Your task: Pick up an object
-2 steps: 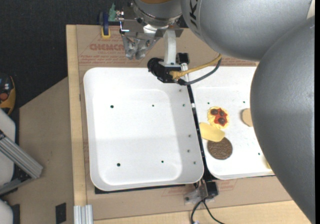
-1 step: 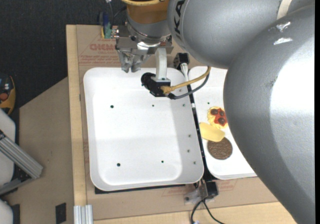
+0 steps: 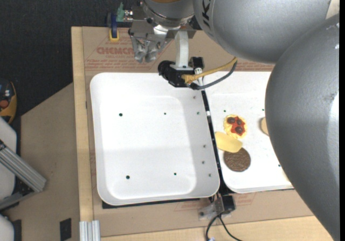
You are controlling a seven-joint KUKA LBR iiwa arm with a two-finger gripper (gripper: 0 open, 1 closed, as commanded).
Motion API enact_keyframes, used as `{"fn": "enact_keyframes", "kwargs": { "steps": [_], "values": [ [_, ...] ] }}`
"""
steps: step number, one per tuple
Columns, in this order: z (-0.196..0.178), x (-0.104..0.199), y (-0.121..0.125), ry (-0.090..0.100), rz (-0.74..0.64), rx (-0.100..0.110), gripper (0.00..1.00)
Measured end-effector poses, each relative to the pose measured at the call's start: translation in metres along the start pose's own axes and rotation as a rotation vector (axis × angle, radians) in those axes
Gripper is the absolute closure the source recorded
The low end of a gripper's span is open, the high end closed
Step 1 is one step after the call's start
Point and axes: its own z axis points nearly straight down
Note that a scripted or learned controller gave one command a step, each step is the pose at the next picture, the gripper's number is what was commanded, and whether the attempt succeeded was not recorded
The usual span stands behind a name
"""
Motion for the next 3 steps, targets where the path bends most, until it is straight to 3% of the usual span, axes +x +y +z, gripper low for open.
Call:
{"fn": "enact_keyframes", "kwargs": {
  "steps": [1, 2, 3],
  "values": [
    [0.062, -0.001, 0.015, -0.005, 0.001, 0.013, 1.0],
    [-0.003, 0.0, 0.016, 0.0, 0.0, -0.002, 1.0],
    [0.047, 0.0, 0.014, -0.004, 0.001, 0.013, 1.0]
  ]
}}
